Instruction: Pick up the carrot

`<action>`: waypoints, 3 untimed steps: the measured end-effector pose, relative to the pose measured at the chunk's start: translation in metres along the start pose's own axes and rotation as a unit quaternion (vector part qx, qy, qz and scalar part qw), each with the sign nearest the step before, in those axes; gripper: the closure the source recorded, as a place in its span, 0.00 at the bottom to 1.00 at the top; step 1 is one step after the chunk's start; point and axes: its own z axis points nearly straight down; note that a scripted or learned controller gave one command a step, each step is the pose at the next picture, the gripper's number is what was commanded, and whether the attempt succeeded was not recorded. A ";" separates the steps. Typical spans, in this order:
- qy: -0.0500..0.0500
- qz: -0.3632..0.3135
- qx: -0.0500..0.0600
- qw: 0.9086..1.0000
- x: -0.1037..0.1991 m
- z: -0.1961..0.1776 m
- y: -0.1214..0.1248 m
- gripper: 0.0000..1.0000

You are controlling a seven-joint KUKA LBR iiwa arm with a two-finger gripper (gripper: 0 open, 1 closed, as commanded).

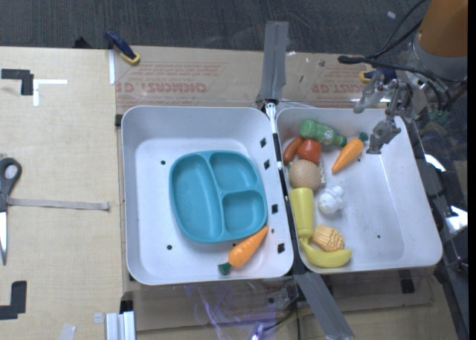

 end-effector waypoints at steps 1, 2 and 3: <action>-0.001 -0.037 0.000 0.999 -0.026 0.165 -0.038 0.00; -0.005 -0.039 0.001 0.999 -0.029 0.153 -0.037 1.00; -0.004 -0.039 0.001 0.999 -0.029 0.153 -0.037 0.00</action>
